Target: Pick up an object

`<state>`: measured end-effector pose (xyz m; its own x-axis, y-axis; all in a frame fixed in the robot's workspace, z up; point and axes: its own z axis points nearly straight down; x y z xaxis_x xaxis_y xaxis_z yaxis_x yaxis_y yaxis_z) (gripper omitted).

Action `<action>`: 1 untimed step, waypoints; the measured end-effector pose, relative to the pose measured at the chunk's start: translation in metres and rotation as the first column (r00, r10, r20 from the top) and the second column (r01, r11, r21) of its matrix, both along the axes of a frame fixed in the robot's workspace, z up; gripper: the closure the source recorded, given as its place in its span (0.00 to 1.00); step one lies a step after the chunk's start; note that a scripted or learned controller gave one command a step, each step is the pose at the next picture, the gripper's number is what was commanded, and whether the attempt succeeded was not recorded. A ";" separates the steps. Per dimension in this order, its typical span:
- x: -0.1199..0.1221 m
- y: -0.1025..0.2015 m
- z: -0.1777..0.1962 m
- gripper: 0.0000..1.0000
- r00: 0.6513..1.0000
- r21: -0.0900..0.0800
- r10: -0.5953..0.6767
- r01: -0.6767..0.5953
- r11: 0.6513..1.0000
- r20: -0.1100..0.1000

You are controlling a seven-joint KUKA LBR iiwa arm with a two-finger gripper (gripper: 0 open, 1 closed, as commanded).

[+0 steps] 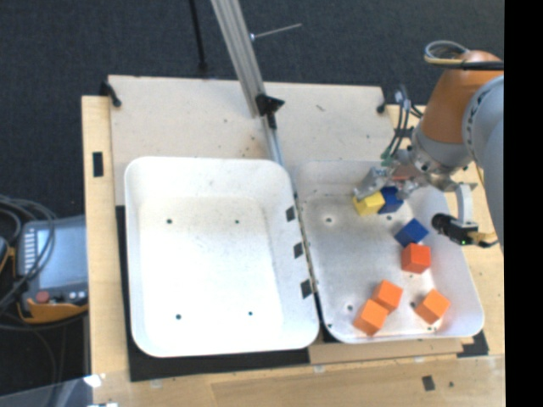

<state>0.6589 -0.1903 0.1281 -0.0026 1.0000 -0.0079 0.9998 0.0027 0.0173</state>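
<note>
In the right bin (pixel 339 253), my gripper (pixel 379 183) hangs low over the far part, close to the bin's back wall. Directly under its tip lie a yellow block (pixel 367 203) and a blue block (pixel 391 198), side by side and touching. The gripper's tip meets the tops of both, and I cannot make out whether either is gripped. A second blue block (pixel 411 231) sits a little nearer, with a red-orange block (pixel 416 258) right below it. Three orange blocks (pixel 388 295) (pixel 371 316) (pixel 432 306) lie near the front edge.
The left bin (pixel 212 253) stands beside the right one, split from it by a narrow ridge with black clips. A slanted aluminium post (pixel 242 49) rises behind the bins. The arm's orange band (pixel 450 100) hangs over the right bin's far right corner.
</note>
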 end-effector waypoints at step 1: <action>0.001 -0.001 0.011 1.00 1.000 -0.003 0.002 -0.002 1.000 0.005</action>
<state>0.6602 -0.1913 0.1393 -0.0047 0.9999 -0.0108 0.9997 0.0049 0.0224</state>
